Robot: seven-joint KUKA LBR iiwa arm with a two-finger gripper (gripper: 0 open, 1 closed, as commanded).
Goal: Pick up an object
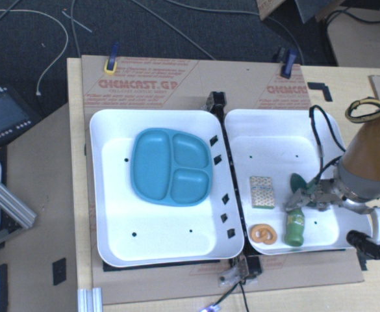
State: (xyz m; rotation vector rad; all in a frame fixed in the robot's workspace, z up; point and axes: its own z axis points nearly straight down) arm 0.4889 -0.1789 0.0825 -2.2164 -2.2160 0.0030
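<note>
gripper (304,199) sits low over the green bottle (294,228); i can't tell its finger state, so i'd centre on the bottle before closing

The grey arm with the orange band (369,156) is running off the right edge, so most of it is being cut away. Its two-finger gripper (304,199) is sitting low over the right white bin (267,132), just above the green bottle-shaped object (295,227), and its metal parts are blurring together there, leaving the finger positions unreadable.
</note>
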